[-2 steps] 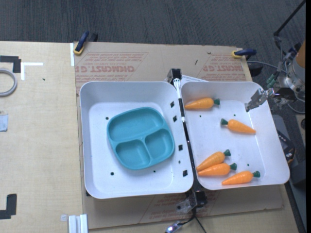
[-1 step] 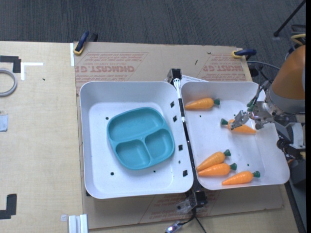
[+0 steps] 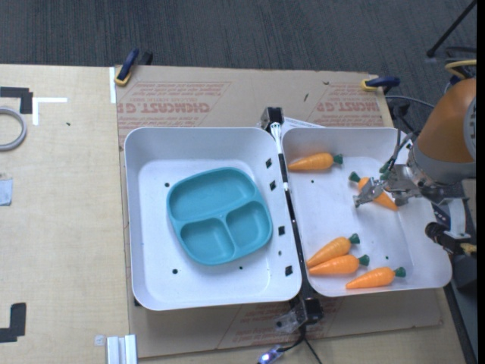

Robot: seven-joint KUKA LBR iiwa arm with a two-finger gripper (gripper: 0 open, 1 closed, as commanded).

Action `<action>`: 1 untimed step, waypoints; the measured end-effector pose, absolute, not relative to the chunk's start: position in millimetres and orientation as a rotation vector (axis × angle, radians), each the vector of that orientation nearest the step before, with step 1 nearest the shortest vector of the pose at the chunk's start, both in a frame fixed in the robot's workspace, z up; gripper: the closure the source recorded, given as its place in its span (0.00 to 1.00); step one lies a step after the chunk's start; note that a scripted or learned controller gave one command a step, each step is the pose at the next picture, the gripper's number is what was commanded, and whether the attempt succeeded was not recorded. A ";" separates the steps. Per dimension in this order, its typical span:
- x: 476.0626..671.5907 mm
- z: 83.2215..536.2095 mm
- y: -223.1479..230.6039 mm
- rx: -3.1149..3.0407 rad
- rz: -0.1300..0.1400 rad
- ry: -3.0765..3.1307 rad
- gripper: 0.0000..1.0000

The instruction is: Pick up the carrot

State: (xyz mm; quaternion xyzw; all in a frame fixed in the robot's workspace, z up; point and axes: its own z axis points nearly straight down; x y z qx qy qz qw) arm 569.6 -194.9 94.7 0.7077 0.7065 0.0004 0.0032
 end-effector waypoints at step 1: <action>570.1 105.0 -195.8 2.219 0.001 2.212 1.00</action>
